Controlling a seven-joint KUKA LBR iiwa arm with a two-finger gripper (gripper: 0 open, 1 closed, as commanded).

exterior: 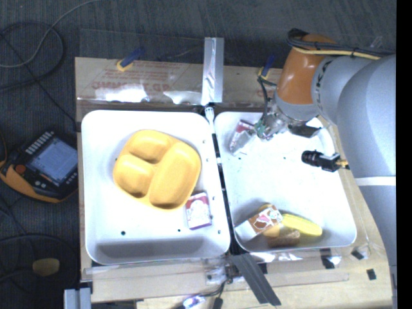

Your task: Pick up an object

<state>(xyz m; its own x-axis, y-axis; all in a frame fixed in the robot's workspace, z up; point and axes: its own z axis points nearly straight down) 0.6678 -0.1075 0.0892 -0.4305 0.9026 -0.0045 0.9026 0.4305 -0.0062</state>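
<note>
Camera view. The arm (360,108) enters from the right, and its grey body covers the upper right corner of the right bin (283,185). The orange band (297,76) sits over the bin's back rim. The gripper (264,129) is low in the back left part of this bin. Its tip is blurred and seen nearly end-on, so I cannot tell whether the claw is spread or pressed together.

Just beside the tip, on its left, is a small pink and silver packet (239,136), close to the wall that divides the bins. The packet looks tilted. Whether it touches the gripper or is pinched by it cannot be made out, as the outlines merge there.

At the front of the right bin lies a brown and white item (265,221), touching a yellow item (302,226) on its right. Where one ends and the other begins is unclear.

The left bin (90,192) holds a large yellow lobed object (158,168) in its middle. A small pink and white carton (198,211) lies just in front of it, near the dividing wall, with its print too small to read.

Off the bench to the left, a handheld pendant (48,163) lies on the dark floor, partly cut off by the frame edge.
</note>
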